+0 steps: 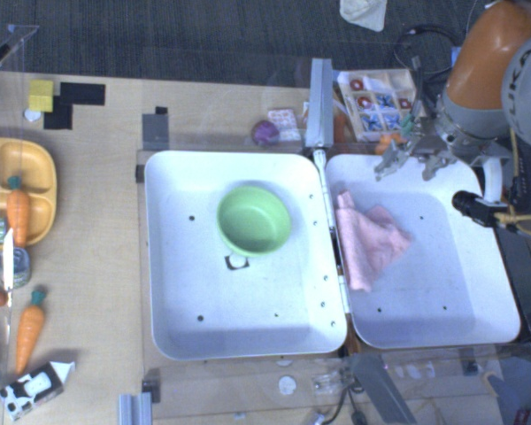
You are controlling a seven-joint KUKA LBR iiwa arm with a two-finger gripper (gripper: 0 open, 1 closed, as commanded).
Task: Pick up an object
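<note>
Two white bins sit side by side on the table (97, 264). From the camera above, the left bin (181, 312) holds a green bowl (254, 219), upright and open side up, a little behind the bin's middle, with a small dark bent piece (237, 262) lying just in front of it. The right bin (451, 312) holds a pink cloth (368, 240), crumpled and lying against the bin's left wall, well apart from the bowl. The arm (491, 56), grey with an orange band, reaches in from the right, and its tool (407, 159) hangs over the back edge of the right bin, behind and to the right of the cloth and not touching it. Its two fingers are spread apart with nothing between them. Left of the bins, a yellow tray (37, 168) carries a toy carrot (17, 215), and another carrot (28, 328) lies near the table's front edge. A purple ball (265, 132) rests behind the left bin
</note>
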